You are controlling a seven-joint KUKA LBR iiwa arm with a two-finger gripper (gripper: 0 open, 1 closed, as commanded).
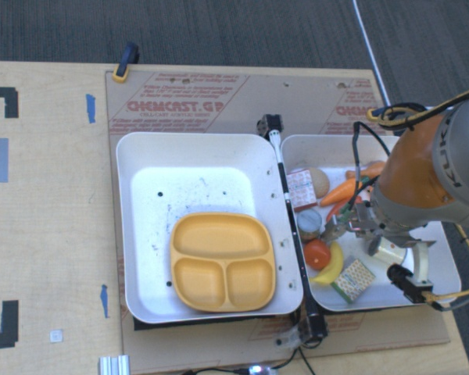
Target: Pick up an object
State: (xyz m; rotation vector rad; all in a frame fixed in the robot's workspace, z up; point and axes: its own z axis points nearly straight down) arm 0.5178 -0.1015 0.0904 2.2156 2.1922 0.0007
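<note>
Reaching in from 3 o'clock and hanging over the right bin (451, 266): the grey arm (419, 170) with its orange band. Sitting low over that bin's middle, mostly hidden beneath the wrist: the gripper (358, 223). Not being possible to tell whether spread or closed, nor whether gripping anything.

Lying at 8 o'clock of the gripper, near it: a red tomato (316, 252), touching a yellow banana (333, 266) at its 4 o'clock. Resting at 6 o'clock of the gripper: a small patterned box (353, 280). Lying at 11 o'clock of the gripper: an orange carrot (338, 193), with a beige round object (320, 182) and a red-and-white packet (301, 188) beside it toward 9 o'clock. Sitting at 9 o'clock of the gripper: a grey round can (309, 223).

Occupying the 5 o'clock part of the left bin (141, 209): a yellow divided plate (223, 260).
</note>
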